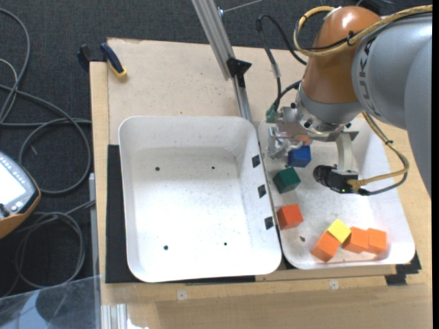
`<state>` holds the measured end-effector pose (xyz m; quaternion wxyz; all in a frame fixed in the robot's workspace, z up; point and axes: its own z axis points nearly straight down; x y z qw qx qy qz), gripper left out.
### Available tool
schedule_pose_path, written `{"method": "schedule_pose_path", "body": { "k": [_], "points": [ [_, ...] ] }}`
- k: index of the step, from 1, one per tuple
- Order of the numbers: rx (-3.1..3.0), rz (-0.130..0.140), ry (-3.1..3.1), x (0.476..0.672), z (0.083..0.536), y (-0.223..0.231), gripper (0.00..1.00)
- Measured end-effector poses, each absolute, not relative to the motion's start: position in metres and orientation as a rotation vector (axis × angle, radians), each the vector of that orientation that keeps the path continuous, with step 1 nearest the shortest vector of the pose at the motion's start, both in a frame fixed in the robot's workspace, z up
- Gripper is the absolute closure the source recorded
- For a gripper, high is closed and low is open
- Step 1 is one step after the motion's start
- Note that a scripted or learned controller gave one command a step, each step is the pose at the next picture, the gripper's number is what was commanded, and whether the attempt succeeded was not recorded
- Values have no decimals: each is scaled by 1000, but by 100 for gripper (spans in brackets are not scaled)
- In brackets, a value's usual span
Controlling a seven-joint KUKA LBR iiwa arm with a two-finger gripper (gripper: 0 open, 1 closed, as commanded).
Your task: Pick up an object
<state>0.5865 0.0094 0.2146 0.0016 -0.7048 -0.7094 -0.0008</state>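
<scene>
Nearest the camera, well below the gripper [287, 142], a yellow block [338, 229] rests on a row of orange blocks [357, 241]. A red-orange block [290, 216] lies closer, then a green block [287, 179] just under it. A blue block [300, 157] touches the gripper's lower right side; the grip's width cannot be told.

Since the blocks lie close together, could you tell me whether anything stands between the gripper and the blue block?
Nothing visible does. The gripper hangs at the upper left of the right bin, with the blue block right beside and just below it. The green block lies on the blue block's far side, toward the camera, so it is not in between.
</scene>
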Motion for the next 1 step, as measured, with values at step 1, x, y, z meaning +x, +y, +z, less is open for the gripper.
{"method": "schedule_pose_path", "body": {
  "k": [1],
  "points": [
    [-2213,-4,-2228,589,220,58,100]
  ]
}}
